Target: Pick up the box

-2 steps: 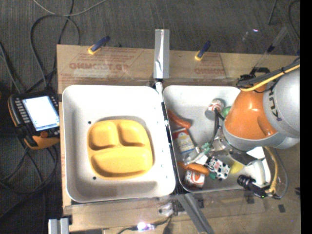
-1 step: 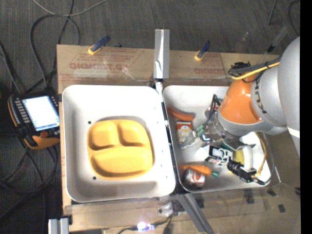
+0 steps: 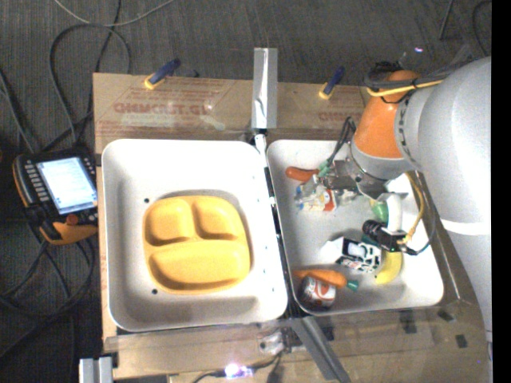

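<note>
Status: pick not done, per this view. The box [image 3: 361,254], small, dark with white print, lies flat on the floor of the right bin [image 3: 423,290], lower centre-right of frame, touching a banana [image 3: 389,268] on its right. Your gripper [image 3: 329,183] sits further up the frame, over a crumpled packet [image 3: 318,199] w/ red, white and blue print, apart from the box. Claw state: can't tell, wrist and clutter mask it. Left to do, in my judgement: reposition over box, descend, grip, lift.

Materials: both bins smooth matte white plastic, rounded corners. Left bin [image 3: 120,214] holds a yellow compartment tray [image 3: 197,241], soft-edged, three wells. Near the lower rim of the right bin: metal can [image 3: 318,293], shiny, on its side; an orange carrot-shaped item [image 3: 321,277] just above it.
</note>
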You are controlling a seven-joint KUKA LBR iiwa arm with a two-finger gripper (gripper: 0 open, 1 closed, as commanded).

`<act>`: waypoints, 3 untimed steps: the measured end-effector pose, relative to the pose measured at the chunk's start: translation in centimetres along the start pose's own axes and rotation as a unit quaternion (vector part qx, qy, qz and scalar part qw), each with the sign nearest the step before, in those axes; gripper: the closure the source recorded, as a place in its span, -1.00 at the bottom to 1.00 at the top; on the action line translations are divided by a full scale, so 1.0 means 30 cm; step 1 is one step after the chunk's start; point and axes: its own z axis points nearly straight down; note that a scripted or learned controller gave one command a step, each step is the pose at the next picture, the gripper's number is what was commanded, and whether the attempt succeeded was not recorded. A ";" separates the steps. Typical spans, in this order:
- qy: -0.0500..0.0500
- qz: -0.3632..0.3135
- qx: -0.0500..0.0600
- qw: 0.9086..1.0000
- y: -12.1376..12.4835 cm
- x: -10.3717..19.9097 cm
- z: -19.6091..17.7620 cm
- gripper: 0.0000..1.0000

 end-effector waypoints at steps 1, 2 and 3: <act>-0.001 0.000 0.002 1.000 -0.002 -0.001 -0.029 1.00; 0.001 -0.066 0.002 0.998 -0.028 -0.148 0.001 1.00; 0.001 -0.025 0.007 1.000 -0.013 -0.066 -0.337 1.00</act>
